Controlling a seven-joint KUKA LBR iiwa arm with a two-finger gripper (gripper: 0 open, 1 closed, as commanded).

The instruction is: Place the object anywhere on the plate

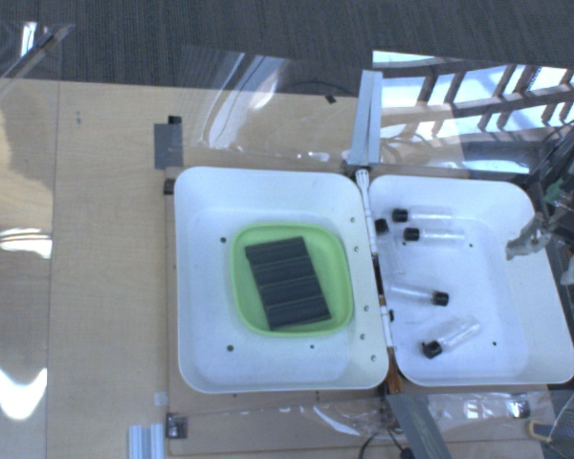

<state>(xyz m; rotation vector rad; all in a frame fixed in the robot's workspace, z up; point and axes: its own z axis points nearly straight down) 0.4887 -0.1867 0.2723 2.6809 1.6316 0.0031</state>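
Lying on green plate (337, 285), dark ribbed rectangular object (286, 282), tool (528, 239) state indiscernible

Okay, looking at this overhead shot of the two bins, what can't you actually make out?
- Gripper, camera view: small, partly cut off at the right edge; finger state unclear.
- Clear tubes in the right bin: see-through bodies fade into the white; contents unreadable.
- Dark block on the green plate: material unclear.

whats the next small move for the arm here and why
Probably swing the gripper left over the right bin and lower toward one clear tube, perhaps the black-capped one nearest it. Four tubes lie loose in that bin, while the green plate in the left bin bears a dark ridged block but no tube, so picking comes first.
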